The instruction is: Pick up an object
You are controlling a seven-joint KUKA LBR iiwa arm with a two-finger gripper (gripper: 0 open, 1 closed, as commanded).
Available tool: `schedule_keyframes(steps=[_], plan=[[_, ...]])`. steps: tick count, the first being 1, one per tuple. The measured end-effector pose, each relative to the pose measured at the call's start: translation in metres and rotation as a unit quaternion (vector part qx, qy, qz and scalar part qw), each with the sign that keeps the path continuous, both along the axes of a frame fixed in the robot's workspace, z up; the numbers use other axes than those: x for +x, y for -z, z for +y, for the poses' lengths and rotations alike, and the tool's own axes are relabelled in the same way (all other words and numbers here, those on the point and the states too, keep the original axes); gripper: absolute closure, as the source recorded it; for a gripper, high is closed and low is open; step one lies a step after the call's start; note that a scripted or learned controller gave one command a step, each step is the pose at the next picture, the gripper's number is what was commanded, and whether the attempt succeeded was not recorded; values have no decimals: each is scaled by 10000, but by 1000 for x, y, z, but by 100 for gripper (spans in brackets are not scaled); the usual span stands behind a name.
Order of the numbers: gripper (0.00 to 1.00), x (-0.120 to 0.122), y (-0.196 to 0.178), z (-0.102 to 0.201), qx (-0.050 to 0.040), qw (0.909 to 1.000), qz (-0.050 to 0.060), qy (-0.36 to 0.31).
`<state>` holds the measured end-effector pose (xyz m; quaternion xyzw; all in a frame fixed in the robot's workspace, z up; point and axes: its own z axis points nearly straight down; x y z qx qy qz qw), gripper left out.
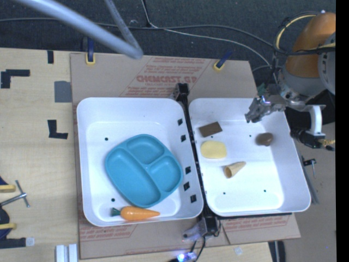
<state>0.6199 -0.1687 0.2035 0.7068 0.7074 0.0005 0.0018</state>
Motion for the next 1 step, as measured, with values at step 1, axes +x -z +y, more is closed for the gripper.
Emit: schedule_keyframes(steps=[1], plan=[[100,4,-44,3,2,10000,-3,-5]])
